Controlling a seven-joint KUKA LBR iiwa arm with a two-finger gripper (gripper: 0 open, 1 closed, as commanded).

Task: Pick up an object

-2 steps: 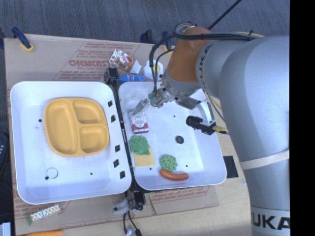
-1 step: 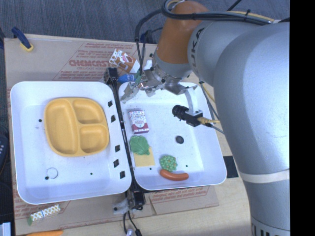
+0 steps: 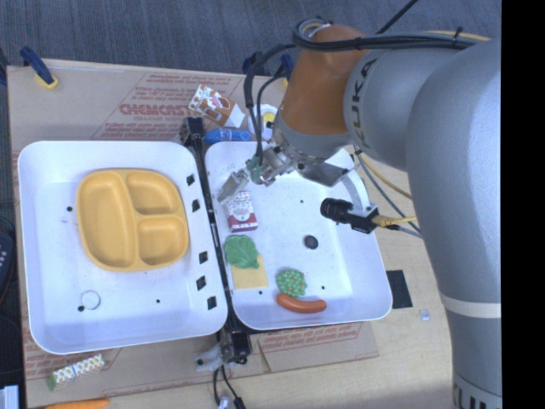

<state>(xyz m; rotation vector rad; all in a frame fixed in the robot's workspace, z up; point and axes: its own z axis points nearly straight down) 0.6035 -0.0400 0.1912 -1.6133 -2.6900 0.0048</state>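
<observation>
Over the right bin point(image 3: 362, 292), gripper point(image 3: 241, 180), its opening not discernible, hung just beyond the red carton point(image 3: 242, 212), judged light, stiff, best pinched across its flat sides.

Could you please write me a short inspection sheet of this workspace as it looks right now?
Surface: two white bins, left bin and right bin, on printed cardboard.
Job's things: red-and-white carton, lettuce leaf, cheese slice, green peas, sausage in the right bin.
Clutter: yellow divided tray in the left bin; small packets outside the bins.
Grippers: gripper above the carton, nothing seen between its fingers.
Cables: black cables at the wrist.
Surroundings: grey carpet.
</observation>
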